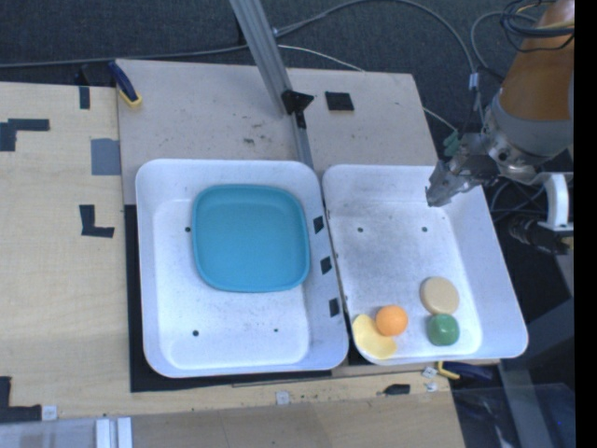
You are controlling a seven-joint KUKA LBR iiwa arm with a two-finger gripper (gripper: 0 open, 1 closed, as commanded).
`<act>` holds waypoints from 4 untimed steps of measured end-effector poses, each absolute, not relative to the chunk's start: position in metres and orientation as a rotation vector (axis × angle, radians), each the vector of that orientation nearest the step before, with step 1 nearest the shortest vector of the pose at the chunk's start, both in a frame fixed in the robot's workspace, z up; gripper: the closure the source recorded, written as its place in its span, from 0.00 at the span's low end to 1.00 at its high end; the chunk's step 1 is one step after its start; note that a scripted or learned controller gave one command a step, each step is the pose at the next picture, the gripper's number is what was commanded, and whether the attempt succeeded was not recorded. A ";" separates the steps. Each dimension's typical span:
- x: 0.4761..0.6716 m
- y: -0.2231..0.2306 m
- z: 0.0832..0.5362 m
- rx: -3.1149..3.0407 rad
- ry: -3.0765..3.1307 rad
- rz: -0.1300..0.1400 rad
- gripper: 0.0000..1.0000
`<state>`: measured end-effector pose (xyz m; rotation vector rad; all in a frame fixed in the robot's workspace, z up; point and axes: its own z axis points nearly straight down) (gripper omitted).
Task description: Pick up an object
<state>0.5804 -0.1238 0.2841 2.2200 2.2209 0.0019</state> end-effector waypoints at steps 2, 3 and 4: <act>0.578 -0.009 0.248 2.217 2.228 -0.001 1.00; 0.572 0.041 0.241 2.217 2.227 -0.001 1.00; 0.582 0.086 0.241 2.218 2.226 -0.001 1.00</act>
